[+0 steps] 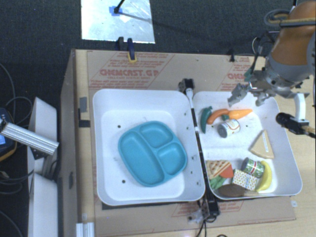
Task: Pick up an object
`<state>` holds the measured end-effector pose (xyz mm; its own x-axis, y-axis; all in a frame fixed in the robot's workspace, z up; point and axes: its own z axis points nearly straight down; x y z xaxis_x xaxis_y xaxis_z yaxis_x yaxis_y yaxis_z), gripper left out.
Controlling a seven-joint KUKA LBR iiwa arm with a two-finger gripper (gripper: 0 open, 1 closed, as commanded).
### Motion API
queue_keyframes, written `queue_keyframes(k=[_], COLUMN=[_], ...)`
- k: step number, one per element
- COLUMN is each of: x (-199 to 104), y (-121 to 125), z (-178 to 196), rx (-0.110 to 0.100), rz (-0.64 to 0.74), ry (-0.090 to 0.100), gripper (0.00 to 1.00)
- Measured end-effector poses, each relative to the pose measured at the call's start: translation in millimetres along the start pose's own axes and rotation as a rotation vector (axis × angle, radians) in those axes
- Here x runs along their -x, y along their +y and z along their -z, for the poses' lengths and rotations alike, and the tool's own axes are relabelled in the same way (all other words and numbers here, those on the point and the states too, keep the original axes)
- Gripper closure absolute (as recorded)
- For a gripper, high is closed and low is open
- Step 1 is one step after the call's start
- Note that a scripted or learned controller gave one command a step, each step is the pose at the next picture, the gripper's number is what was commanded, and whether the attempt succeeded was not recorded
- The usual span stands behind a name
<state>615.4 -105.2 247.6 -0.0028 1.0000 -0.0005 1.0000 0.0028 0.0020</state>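
Above right bin [291, 181], pincer [248, 96] open, carrot [229, 114] below

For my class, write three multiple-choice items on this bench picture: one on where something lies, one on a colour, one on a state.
1. Where does the divided plate lie?
A. left bin
B. right bin
C. on the bench outside the bins

2. What colour is that plate?
A. red
B. blue
C. yellow

3. How does the end effector stand?
A. gripping the carrot
B. resting on the plate
C. above the right bin's far edge, holding nothing

Answers: 1 A, the plate sits alone in the left bin. 2 B, it is light blue. 3 C, the carrot lies apart from the end effector in the right bin.
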Motion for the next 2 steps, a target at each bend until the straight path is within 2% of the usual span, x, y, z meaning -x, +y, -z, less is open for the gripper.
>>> queue_keyframes(k=[1, 2], x=[1, -20], y=[29, 57], z=[-92, -157], rx=[-0.002, 0.012], rz=[0.002, 0.002], ry=[0.000, -0.005], gripper=[0.00, 0.00])
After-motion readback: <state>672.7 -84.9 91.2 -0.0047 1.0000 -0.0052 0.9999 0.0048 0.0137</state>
